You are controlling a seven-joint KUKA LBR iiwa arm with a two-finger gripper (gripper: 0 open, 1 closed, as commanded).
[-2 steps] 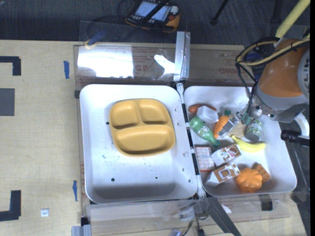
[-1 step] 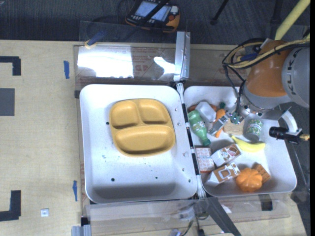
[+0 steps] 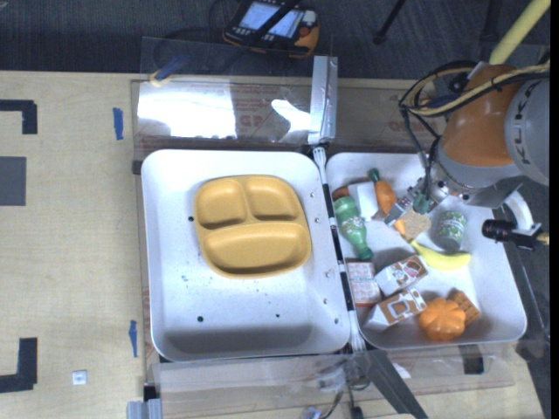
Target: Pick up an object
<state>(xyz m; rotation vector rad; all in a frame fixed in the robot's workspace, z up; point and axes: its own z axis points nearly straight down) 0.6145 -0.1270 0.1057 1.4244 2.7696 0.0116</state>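
Arm [image 3: 489, 133] over right bin [image 3: 502, 321], pincer [image 3: 417, 204] low among the clutter; cannot tell pincer state. Left bin [image 3: 166, 304] well to pincer's left, holding yellow divided tray [image 3: 251, 225]. Green bottle [image 3: 352, 227] just left of pincer. Banana [image 3: 441, 257] just below it. Orange pumpkin [image 3: 442, 319] farther below. Small cracker [image 3: 412, 225] right under the pincer, contact unclear.

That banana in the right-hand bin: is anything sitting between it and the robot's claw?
Nothing visibly blocks it. The end effector hovers in the right bin, just above the banana. A small tan block lies directly under the end effector, beside the banana's upper end, and a clear round container sits close by; either could get bumped.
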